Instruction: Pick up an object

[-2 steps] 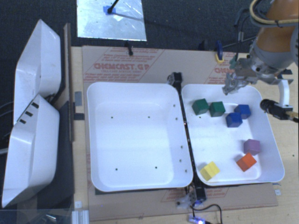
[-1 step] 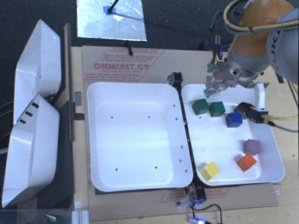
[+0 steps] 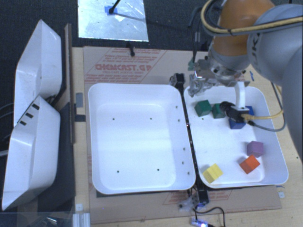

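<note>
Near the front edge of the right bin [image 3: 277, 174] lay a yellow block [image 3: 212, 172], with an orange block [image 3: 249, 164] and a purple block [image 3: 255, 148] toward its right wall. Farther back sat a blue block [image 3: 238, 121] and two green blocks [image 3: 203, 108]. The gripper [image 3: 198, 85] hung over the bin's far left corner, just beyond them, nothing visibly between it. The left bin [image 3: 137, 136] adjoined.

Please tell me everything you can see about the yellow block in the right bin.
The yellow block is a small cube-like piece, evenly bright yellow with a matte look, perhaps wood or plastic. It lies on the floor of the right bin, near the front left corner, turned at an angle to the bin walls. Nothing touches it; the orange block sits apart to its right. The hand is far from it.
</note>
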